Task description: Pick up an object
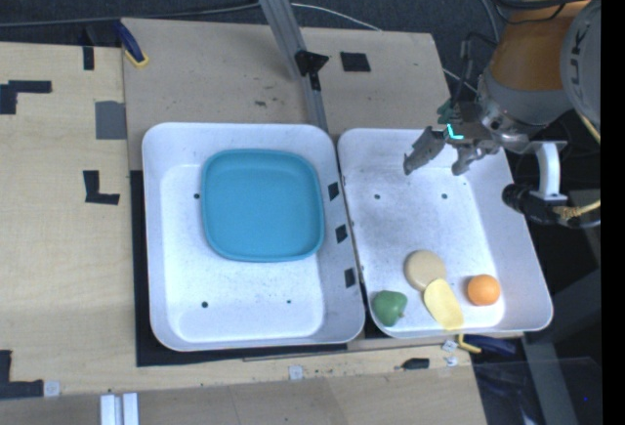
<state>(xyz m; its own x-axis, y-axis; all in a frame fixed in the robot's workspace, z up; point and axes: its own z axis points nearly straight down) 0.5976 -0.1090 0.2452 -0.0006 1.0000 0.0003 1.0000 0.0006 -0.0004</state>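
Claw [439, 163] hovering spread over the right bin's [508, 237] far end, pinching nothing.
The beige round piece [424, 267], yellow oblong [443, 303], orange ball [482, 290] and green piece [389, 306] are lying well apart from it at the near end; the oblong is pointing diagonally near-right. The left bin [166, 228] is holding a blue plate [262, 204].

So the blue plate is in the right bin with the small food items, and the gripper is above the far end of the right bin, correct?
Not quite. The camera view shows the blue plate in the left bin, apart from the small food items. The gripper is indeed over the right bin's far end.
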